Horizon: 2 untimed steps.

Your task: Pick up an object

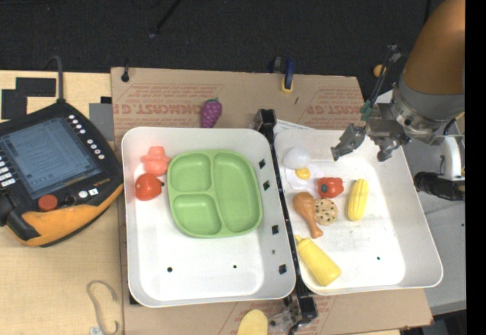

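Overhead, slanted look down on two white bins side by side. Gripper [366,142] hovering above the right bin's [414,250] far edge, fingers spread apart, nothing between them. Below and just left: toy food clustered close together — fried egg [298,161], red pepper [329,188], corn cob [357,199], drumstick [305,210], cookie [326,211], yellow bottle [319,263]. Corn cob lying clear on its right side; probably light, stiff, slightly slick plastic; best pinched across its narrow middle. Left bin [197,276] holding a green divided plate [213,194].
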Each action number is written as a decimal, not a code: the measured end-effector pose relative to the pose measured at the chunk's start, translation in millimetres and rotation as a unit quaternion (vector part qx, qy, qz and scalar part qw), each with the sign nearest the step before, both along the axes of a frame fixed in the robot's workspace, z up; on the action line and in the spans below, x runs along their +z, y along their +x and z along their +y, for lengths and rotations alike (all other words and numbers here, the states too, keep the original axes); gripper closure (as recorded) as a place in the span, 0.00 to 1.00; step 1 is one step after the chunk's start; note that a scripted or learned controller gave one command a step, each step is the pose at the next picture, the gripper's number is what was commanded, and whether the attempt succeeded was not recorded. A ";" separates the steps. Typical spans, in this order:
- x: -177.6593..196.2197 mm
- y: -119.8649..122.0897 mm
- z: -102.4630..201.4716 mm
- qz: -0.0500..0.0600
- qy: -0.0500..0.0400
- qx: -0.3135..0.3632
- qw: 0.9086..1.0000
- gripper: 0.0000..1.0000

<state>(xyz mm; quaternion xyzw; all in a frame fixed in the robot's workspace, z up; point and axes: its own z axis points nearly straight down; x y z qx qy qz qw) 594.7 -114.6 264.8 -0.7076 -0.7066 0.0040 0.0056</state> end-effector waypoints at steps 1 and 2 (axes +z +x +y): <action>6.8 1.9 -0.1 -0.006 -0.001 0.001 1.000 0.00; -39.5 -2.1 6.3 -0.003 0.000 0.000 1.000 0.00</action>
